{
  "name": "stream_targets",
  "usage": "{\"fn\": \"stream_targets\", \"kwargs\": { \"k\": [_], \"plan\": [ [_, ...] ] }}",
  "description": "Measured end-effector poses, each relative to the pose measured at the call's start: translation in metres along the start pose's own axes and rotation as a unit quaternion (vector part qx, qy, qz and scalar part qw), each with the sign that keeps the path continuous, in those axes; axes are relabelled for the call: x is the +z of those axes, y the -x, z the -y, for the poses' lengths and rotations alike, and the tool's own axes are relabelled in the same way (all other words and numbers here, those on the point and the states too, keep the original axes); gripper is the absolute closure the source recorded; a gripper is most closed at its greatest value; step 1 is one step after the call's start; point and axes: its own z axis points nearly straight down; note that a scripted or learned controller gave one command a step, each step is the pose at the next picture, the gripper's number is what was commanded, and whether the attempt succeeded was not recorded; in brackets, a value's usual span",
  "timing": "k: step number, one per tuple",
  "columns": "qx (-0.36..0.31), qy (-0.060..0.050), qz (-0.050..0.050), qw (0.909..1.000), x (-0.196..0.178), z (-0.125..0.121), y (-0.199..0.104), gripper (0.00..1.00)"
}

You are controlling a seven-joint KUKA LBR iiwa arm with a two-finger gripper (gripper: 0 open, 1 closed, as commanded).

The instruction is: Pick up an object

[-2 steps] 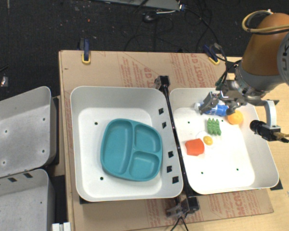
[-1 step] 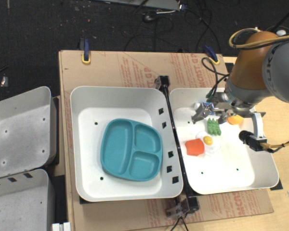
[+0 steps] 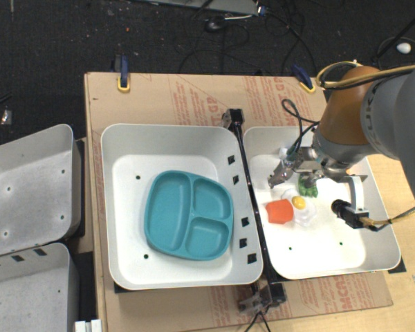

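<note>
In the right bin lie an orange-red block, a small yellow piece on a clear object, and a green object. My gripper hangs low over the bin's far left part, just above and left of the green object, which the wrist partly hides. A teal divided plate lies in the left bin.
Black clips run along the divider between the bins. A cable loops from the wrist, and a black fitting sits at the right of the objects. Spare white bin lids lie to the left of the bench.
</note>
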Motion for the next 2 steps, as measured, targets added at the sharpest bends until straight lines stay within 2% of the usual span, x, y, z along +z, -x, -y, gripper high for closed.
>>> {"fn": "stream_targets", "kwargs": {
  "k": [1,2],
  "plan": [
    [0.001,0.003,0.001,1.0,-0.014,-0.002,0.0,1.0],
    [-0.002,0.006,0.001,1.0,-0.073,-0.006,-0.009,1.0]
  ]
}}
